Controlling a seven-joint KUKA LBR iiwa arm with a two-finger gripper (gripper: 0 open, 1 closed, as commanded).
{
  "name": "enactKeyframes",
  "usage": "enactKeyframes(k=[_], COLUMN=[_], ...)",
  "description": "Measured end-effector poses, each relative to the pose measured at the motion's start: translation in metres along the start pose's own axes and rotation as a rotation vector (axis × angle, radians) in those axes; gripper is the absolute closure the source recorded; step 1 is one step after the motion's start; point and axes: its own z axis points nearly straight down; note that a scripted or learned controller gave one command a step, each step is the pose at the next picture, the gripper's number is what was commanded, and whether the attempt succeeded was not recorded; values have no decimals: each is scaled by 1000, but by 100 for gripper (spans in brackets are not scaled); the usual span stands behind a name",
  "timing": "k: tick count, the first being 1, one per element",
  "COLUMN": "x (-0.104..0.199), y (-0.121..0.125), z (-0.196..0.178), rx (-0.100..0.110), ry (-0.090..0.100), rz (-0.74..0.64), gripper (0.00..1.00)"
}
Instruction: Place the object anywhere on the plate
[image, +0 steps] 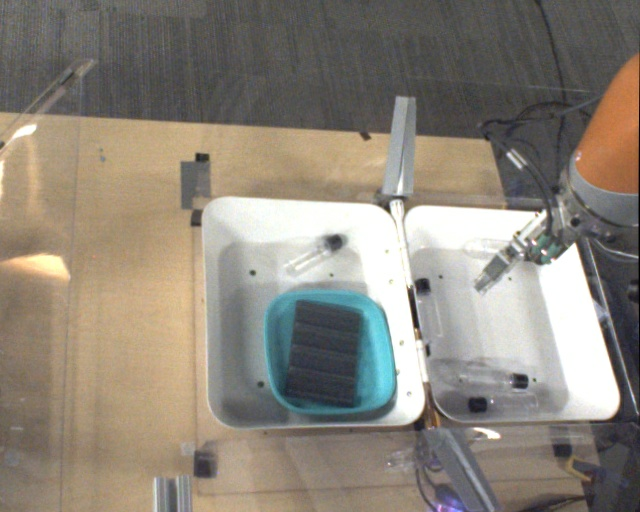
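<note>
A teal plate (378, 345) sits in the front of the left bin (225, 330). On it lies a dark grey ridged block (323, 352), flat and within the rim. My gripper (488, 279) hangs over the back middle of the right bin (575, 330), slanting down to the left, well apart from the plate. I see nothing held at its tip. A clear tube with a black cap (314, 253) lies in the left bin behind the plate.
In the right bin, a clear tube with a black end (492, 379) lies near the front wall, with a small black piece (477, 404) beside it. Another small black piece (422, 287) rests by the divider (403, 250). Cables (520, 130) hang at the back right.
</note>
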Motion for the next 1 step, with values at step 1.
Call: enactKeyframes(k=[1], x=[-73], y=[-113], z=[-126], rx=[0], ry=[-6], rz=[25], gripper=[0])
